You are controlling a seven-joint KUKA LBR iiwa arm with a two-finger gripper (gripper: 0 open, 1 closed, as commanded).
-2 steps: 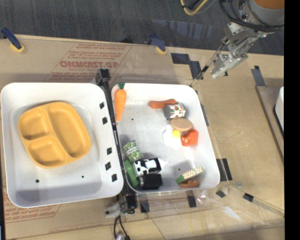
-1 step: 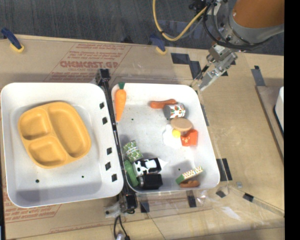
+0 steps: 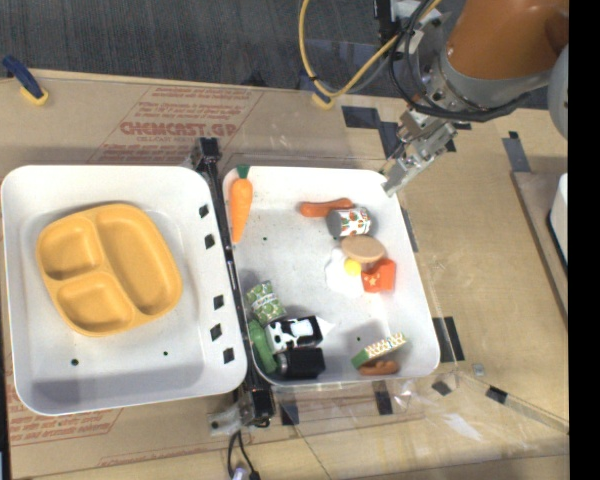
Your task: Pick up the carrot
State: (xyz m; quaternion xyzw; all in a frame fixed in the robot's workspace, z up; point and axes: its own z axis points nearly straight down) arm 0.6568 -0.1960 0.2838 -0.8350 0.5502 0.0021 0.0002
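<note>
The carrot (image 3: 240, 204), orange with a green top, lies lengthwise against the left wall of the right bin (image 3: 420, 308), in its far left corner. My gripper (image 3: 398, 176) hangs over the far right corner of that bin, tilted down and to the left. It is well to the right of the carrot and does not touch it. Nothing is seen in its grasp. The grey arm with the orange band (image 3: 500, 18) reaches in from the upper right.
A yellow divided plate (image 3: 105, 268) sits in the left bin (image 3: 20, 368). Also in the right bin are a sausage (image 3: 323, 208), a small can (image 3: 352, 222), a bun (image 3: 366, 250), a red piece (image 3: 379, 278), a green packet (image 3: 264, 299) and a black-and-white toy (image 3: 296, 334).
</note>
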